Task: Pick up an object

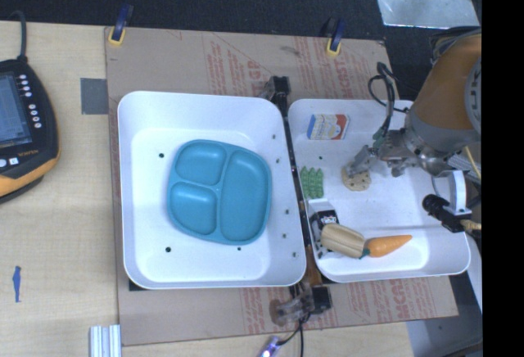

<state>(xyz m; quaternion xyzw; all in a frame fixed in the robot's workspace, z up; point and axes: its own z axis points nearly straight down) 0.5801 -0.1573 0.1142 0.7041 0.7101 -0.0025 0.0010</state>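
We would take the light, stiff cookie [357, 180] by its edges (it looks brittle), the gripper [361, 168] hovering with fingers apart above it.

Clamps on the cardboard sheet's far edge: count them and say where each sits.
2. One clamp grips the far edge above the left bin's far-left corner; the other clamp grips it above the right bin. The arm could hide more at right.
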